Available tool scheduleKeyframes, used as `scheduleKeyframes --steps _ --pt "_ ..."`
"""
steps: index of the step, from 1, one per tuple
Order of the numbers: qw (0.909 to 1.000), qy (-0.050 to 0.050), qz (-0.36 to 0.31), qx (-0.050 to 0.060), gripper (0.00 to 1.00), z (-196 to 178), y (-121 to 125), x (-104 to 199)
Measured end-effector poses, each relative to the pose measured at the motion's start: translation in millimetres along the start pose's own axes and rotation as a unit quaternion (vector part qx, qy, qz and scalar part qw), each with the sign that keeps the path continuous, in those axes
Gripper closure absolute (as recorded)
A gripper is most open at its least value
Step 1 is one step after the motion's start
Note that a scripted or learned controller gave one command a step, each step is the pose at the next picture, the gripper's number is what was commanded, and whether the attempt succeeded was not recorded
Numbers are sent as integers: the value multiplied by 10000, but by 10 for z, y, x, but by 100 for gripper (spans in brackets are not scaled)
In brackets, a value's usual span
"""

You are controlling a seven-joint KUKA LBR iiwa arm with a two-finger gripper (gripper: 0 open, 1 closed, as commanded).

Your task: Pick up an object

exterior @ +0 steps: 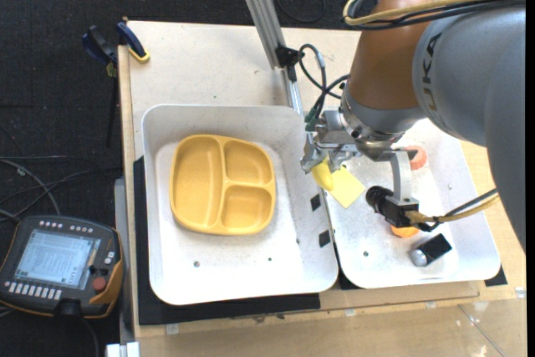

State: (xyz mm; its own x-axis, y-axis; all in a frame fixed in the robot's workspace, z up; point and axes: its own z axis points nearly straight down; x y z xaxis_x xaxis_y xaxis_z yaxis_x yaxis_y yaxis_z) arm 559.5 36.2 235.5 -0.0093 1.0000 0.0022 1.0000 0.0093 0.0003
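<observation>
hanging over the left edge of the right bin (pixel 368 260), my gripper (pixel 318 155) is sitting low, close to the rim where the two bins are meeting. i am not able to tell whether it is open or closed, as my own arm (pixel 468 54) is covering most of it while reaching in across the right bin's right edge. a yellow block (pixel 341 186) is lying tilted just beside my gripper, on its front side, at that same left edge of the right bin, and i am not able to tell whether i am touching it. nearer the front edge of the right bin a small orange thing (pixel 404 228) is lying, and a black and silver thing (pixel 430 249) is lying just beside it, towards the front right corner. a reddish thing (pixel 416 157) is peeking out from under my arm near the back edge. in the left bin (pixel 159 146) a yellow plate (pixel 223 182) with three compartments is lying flat in the middle, well apart from my gripper
</observation>
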Motion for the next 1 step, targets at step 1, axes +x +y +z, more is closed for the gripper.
scheduleKeyframes --steps 1 --pt "10000 -6 4 1 100 -31 40 467"
